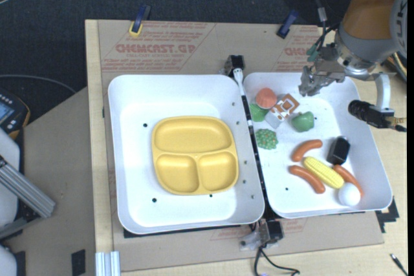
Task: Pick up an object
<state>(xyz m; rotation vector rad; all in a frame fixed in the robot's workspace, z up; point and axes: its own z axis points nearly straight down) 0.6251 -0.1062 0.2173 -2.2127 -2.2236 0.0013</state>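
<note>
Several toys crowd just below and left of the gripper point(310, 88), which hangs near the right bin's point(372, 168) far rim, finger state unreadable.

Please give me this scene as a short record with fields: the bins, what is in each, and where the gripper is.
left bin: yellow divided plate
right bin: toy food, among it corn, sausages, egg, broccoli; also a black block
gripper: above the right bin's far side, nothing seen held
arm: enters from the right
</note>
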